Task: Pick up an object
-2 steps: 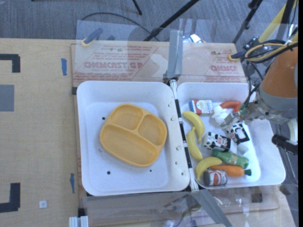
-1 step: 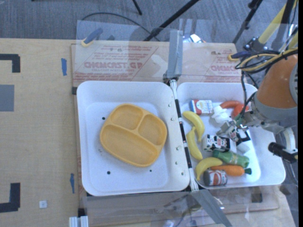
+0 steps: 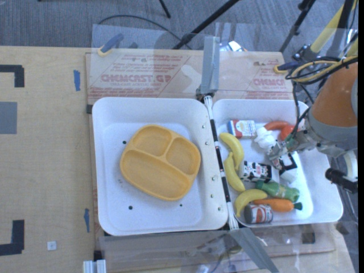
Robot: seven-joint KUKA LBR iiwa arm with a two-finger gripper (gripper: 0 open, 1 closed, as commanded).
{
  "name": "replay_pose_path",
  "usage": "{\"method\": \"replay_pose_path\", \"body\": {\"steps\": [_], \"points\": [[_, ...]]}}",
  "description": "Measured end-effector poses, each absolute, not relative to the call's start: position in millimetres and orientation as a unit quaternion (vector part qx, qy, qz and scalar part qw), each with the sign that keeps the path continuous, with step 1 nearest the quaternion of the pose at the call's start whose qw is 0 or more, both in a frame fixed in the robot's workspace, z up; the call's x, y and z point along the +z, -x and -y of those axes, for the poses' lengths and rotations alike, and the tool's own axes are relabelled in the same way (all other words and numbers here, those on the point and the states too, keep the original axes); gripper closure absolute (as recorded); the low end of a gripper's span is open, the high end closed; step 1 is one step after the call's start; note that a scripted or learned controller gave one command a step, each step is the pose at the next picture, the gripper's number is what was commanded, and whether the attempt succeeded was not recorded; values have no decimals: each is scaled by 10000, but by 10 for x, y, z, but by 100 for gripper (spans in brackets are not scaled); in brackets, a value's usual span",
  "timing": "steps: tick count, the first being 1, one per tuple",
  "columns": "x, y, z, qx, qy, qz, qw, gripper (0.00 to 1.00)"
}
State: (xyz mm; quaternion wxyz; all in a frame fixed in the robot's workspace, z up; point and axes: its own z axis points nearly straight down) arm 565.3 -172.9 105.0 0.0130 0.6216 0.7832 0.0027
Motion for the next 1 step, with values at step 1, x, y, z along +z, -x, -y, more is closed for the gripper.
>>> {"method": "replay_pose_path", "body": {"steps": [1], "points": [[2131, -5811, 1280, 4, -5937, -8047, 12, 100]]}}
